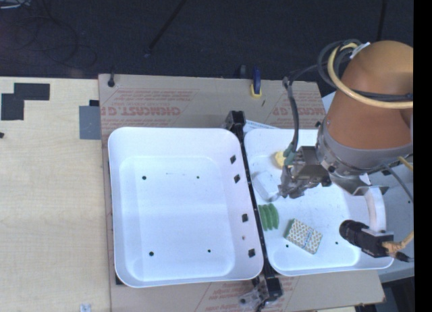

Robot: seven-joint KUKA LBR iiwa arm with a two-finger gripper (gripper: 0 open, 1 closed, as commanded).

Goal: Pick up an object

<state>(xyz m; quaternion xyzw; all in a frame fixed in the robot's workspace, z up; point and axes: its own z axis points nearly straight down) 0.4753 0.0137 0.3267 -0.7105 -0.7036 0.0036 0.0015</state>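
In the right shallow white bin [337,263], a blue-dotted flat block [304,236] and a green ribbed piece [269,217] are lying near the dividing rim. The claw [290,186] is hanging just behind them; I cannot tell its grip. A small yellow lump [279,159] is sitting beyond.

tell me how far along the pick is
Done: the gripper hangs over the right bin, close to the green object. In hand: nothing visibly held. Left: the green object, patterned block and yellow object all lie on the bin floor, so grasping and lifting one remains.
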